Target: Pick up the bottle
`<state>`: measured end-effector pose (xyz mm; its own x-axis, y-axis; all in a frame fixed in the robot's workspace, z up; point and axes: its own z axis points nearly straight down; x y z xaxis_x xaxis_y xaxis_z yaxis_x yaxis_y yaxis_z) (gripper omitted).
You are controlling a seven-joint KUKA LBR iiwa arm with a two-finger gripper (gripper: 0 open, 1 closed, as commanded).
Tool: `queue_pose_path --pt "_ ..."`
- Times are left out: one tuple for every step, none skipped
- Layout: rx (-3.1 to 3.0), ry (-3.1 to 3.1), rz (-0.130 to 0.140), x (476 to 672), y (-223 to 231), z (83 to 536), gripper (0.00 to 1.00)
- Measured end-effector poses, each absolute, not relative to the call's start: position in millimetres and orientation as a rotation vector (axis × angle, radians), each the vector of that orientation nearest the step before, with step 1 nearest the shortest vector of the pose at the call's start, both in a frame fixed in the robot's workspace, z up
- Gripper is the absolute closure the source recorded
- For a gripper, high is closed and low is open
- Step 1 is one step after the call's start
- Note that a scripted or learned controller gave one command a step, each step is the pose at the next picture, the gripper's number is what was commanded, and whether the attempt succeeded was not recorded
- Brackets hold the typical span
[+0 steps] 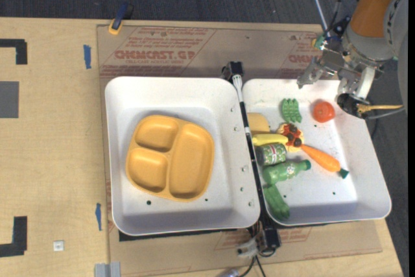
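Green bottle [286, 171] — carrot [321, 157] alongside

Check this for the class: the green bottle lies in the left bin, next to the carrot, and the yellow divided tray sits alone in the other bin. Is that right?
Not quite. The camera view shows the green bottle lying in the right bin, next to the carrot. The yellow divided tray sits alone in the other, left bin.

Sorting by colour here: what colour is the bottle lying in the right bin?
Green, with a white label; the bottle shows in the camera view.
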<state>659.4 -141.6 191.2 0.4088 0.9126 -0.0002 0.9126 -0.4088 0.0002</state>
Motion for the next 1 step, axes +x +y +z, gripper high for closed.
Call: queue_pose_path --pt "2.842 1.347 -0.004 632.2 -96.6 138.4 0.0"
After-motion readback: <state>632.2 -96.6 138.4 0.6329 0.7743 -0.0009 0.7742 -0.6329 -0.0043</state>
